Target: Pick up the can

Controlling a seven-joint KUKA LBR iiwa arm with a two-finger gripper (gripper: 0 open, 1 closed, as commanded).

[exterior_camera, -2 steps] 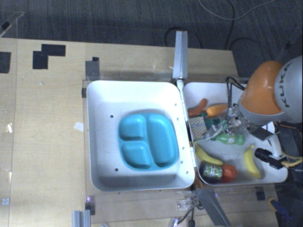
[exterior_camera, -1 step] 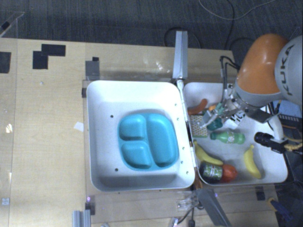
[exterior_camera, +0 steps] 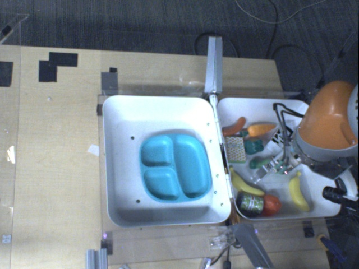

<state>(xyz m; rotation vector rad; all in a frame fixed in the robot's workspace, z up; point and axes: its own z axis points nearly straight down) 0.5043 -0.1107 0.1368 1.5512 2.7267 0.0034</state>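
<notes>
Can [exterior_camera: 250,204] lodged at the right bin's [exterior_camera: 314,213] front left corner.
It is pressed between a banana [exterior_camera: 245,184] and a red fruit [exterior_camera: 271,204]; the jaws [exterior_camera: 275,167] are seen just above, their opening not discernible.

Arm [exterior_camera: 331,119] reaching down, pincer [exterior_camera: 279,167] low

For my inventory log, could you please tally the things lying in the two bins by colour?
Blue: 1, the divided tray in the left bin
Yellow: 2, both bananas
Orange: 2, a carrot and a sausage-like piece
Red: 1, the tomato
Green: 1, the can
Teal: 1, a small block
Speckled: 1, a sponge
Total: 9
Anything under the gripper can't be counted.
</notes>
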